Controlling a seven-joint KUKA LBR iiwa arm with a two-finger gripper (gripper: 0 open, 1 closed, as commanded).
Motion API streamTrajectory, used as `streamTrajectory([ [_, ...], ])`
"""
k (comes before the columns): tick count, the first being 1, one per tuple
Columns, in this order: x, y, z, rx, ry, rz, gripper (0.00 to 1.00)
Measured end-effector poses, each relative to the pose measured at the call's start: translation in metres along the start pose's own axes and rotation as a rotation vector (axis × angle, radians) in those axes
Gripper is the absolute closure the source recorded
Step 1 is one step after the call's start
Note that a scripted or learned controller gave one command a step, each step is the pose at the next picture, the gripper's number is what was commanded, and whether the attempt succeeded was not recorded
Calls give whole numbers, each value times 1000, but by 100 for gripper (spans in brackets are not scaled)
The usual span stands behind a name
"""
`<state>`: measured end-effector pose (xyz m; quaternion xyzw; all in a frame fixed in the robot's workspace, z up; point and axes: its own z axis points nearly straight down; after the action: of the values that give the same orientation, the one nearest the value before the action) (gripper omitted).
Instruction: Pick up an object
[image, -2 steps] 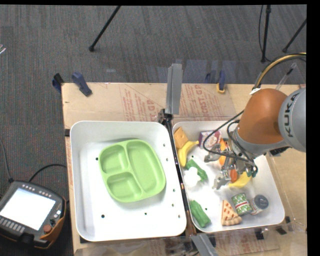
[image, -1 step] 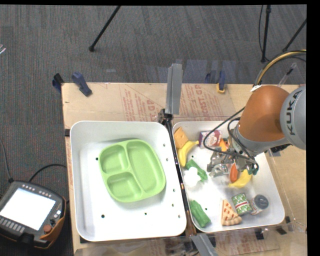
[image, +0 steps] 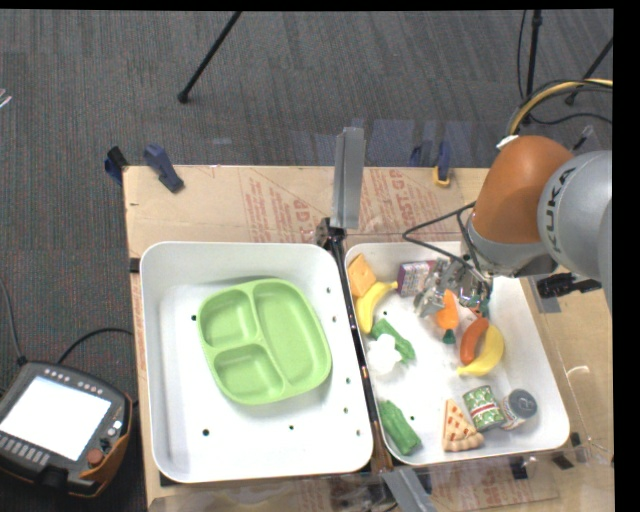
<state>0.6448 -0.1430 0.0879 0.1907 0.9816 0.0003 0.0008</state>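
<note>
My gripper (image: 452, 293) is down inside the right bin (image: 545, 350), in its upper middle part, with the grey arm and its orange band (image: 520, 195) above it. Right at the gripper's tip lies a small orange carrot-like piece (image: 449, 314). A purple box (image: 415, 275) sits just to the gripper's left. Below and to the right lie a red-orange piece (image: 472, 340) and a yellow banana (image: 491, 350). I cannot tell whether anything is held.
The right bin also holds an orange wedge (image: 360, 275), a second banana (image: 372, 303), a green vegetable (image: 395, 338), a white piece (image: 383, 355), a green pickle (image: 400, 427), a pizza slice (image: 460, 428) and two cans (image: 500, 407). The left bin (image: 170, 300) holds a green divided plate (image: 265, 340).
</note>
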Motion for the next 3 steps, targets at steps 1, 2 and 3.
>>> streamTrajectory([
  [1,2,0,1,2,10,-2,0],
  [2,0,2,-10,0,0,-5,100],
  [3,1,3,-9,1,6,-6,0],
])
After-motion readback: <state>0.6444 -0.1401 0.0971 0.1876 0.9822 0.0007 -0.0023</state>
